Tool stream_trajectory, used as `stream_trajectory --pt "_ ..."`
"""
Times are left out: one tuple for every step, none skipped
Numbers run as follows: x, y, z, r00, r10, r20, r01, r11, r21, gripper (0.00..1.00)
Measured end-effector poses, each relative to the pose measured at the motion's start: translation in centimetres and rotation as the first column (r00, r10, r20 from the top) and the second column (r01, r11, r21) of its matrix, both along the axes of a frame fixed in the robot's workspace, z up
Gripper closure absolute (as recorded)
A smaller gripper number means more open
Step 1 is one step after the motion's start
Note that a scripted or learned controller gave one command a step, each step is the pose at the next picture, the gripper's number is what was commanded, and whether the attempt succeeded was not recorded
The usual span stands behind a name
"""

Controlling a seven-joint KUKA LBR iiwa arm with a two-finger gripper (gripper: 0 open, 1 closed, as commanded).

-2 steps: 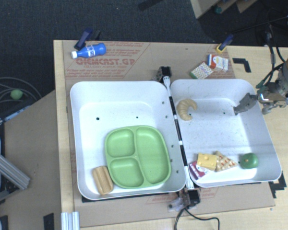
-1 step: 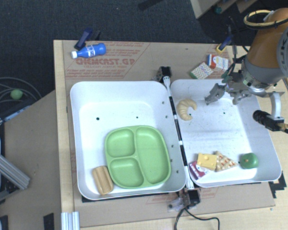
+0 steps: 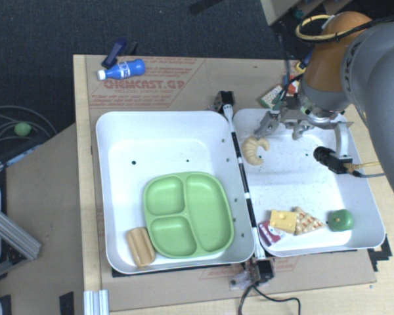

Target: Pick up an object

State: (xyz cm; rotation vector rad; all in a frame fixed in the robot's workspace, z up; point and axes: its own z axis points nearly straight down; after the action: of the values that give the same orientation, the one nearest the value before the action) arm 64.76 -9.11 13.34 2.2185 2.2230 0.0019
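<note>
The two-finger gripper [image 3: 282, 127] is hanging open and empty over the far end of the right white bin [image 3: 361, 195]. The pale tan curved croissant-shaped toy [image 3: 254, 149] is lying just below and left of it, arching (like a hook) beside the divider between the bins [image 3: 240, 169], leaving little finger room there but open floor rightward.
</note>
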Motion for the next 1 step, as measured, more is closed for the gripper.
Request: stream_trajectory --pt "0.67 -0.08 -3.87 1.0 0.001 0.004 -0.001 1.0 0.001 0.0"
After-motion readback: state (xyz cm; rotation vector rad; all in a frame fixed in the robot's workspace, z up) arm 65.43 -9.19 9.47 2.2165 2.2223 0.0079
